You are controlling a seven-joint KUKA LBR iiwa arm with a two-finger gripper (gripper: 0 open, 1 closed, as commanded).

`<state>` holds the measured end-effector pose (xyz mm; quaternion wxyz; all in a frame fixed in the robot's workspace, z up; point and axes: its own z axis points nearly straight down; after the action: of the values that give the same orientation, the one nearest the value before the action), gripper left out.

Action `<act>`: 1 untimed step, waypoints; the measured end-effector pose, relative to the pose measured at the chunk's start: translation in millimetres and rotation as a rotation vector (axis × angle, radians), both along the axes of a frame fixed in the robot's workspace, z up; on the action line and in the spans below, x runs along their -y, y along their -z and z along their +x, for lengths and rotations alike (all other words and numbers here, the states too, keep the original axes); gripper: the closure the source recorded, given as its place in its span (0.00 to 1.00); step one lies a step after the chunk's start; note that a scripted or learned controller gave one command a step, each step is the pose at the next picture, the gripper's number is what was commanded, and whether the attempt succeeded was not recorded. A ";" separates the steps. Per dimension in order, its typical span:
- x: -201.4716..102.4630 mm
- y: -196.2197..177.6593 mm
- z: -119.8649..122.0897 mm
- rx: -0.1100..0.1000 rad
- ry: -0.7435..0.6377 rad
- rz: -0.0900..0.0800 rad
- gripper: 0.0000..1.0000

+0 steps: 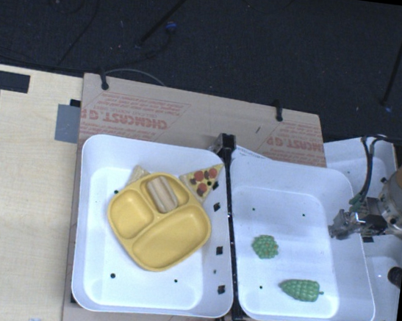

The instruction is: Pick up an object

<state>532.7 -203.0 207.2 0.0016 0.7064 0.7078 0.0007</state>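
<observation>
Two green bumpy toy fruits lie in the right bin (pixel 331 183): a rounder one (pixel 265 247) near its middle and a longer one (pixel 300 289) toward the front. My gripper (pixel 345 226) hangs over that bin's right rim, to the right of and behind both fruits, apart from them. The left bin (pixel 89 266) holds a yellow divided plate (pixel 159 229) with a tan bun-like piece (pixel 162 192) in its back compartment. A toy pizza slice (pixel 203 180) lies just behind the plate.
A black divider (pixel 225 226) runs between the two bins. Brown cardboard (pixel 191 121) lies under them. The arm's wrist and cables (pixel 384 200) sit at the right, over a white surface.
</observation>
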 end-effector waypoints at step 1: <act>-53.0 8.1 -2.3 -0.007 -0.003 0.005 1.00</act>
<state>530.4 -150.0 199.1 -0.0025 0.7053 0.7089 -0.0001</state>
